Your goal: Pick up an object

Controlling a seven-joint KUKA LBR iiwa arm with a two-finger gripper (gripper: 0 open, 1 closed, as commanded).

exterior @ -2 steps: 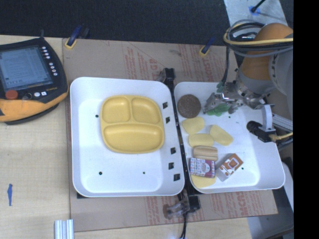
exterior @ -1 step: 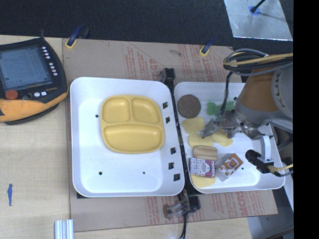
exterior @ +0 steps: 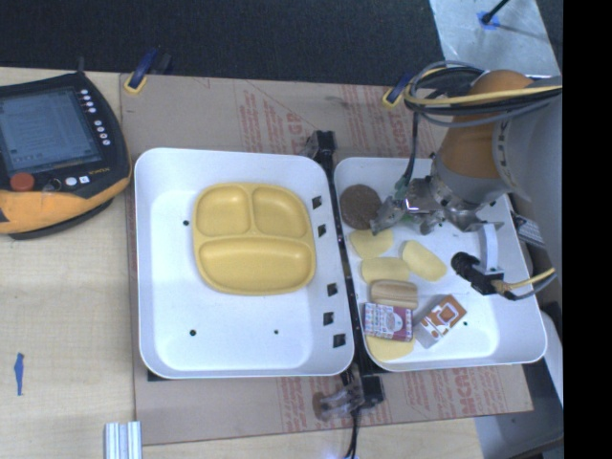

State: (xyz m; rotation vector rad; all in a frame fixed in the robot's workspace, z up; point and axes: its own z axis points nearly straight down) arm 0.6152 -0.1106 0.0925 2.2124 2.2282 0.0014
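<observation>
Jaws: honestly can't tell; gripper (exterior: 397,210) hangs low right-of-centre over brown disc (exterior: 360,205), probably lining up a grab.

Both bins, the left bin (exterior: 163,285) and the right bin (exterior: 507,338), look like smooth white plastic with a slight gloss. The yellow divided plate (exterior: 254,237) in the left one is matt plastic with a soft sheen. At the right bin's 11 o'clock the brown disc (exterior: 360,205) looks dull and rough. The pale yellow pieces (exterior: 423,260) look smooth and waxy. The small cartons (exterior: 387,321) seem printed, glossy card. The bench (exterior: 57,352) is pale wood-grain under matt brown cardboard (exterior: 239,113).
</observation>
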